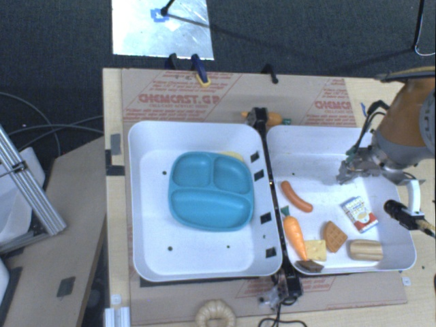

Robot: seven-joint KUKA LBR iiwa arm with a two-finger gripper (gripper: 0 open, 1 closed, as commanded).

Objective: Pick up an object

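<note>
Left bin (146,182), far left of gripper (349,172): one blue three-compartment plastic plate (208,189). Right bin (320,152), below-left of gripper: one red sausage (297,197), one orange carrot (293,236), one yellow cheese wedge (315,250), one brown cracker (334,236), one small printed carton (358,214), one tan bread roll (366,251). Nothing gripped; whether it is spread or closed, cannot tell. Sausage: probably light, rigid, slick; grasp mid-length.

One fixed camera looks down at a slant on both white bins (204,131), the arm (409,125) entering right.
</note>
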